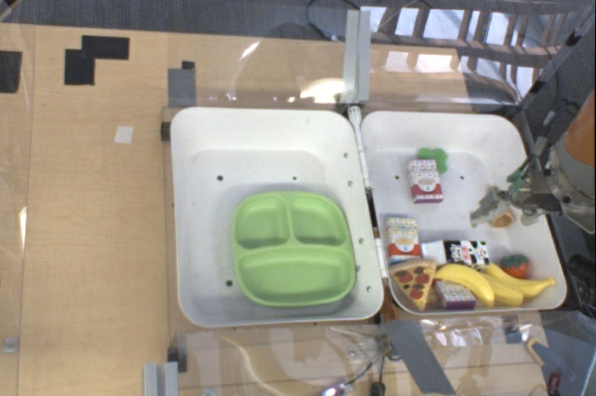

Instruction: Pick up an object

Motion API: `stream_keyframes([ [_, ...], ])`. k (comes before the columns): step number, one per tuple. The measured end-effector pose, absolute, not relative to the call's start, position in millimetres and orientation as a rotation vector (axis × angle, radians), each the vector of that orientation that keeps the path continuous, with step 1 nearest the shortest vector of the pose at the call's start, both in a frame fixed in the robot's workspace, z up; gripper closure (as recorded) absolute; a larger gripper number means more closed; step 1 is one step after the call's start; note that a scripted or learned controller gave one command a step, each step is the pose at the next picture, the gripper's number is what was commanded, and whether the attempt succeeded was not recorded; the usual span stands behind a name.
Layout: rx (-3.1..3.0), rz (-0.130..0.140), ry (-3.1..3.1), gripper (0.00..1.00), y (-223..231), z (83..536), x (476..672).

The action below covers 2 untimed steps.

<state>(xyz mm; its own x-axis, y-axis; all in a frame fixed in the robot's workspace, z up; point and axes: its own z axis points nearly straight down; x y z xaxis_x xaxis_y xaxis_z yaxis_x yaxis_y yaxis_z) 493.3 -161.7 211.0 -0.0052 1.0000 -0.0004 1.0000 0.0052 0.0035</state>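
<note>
Over the right white bin (466, 129), the grey two-finger gripper (495, 210) hangs with fingers spread around a small tan lump (502, 219), nothing clamped. That lump, mid-bin near the right wall, looks light and rigid; pinch across its middle.

Wood bench (84, 226), black squares (93, 57) at far left. Two white bins on it: left bin (196, 161), right bin (466, 131), rims touching.
</note>
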Motion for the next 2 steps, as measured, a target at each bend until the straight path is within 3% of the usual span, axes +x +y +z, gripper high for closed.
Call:
stream_keyframes([
  [1, 2.034, 0.007, 2.385, 0.00, -142, 93, 566.8],
  [2, 1.991, 0.013, 2.417, 0.00, -110, 89, 627.7],
])
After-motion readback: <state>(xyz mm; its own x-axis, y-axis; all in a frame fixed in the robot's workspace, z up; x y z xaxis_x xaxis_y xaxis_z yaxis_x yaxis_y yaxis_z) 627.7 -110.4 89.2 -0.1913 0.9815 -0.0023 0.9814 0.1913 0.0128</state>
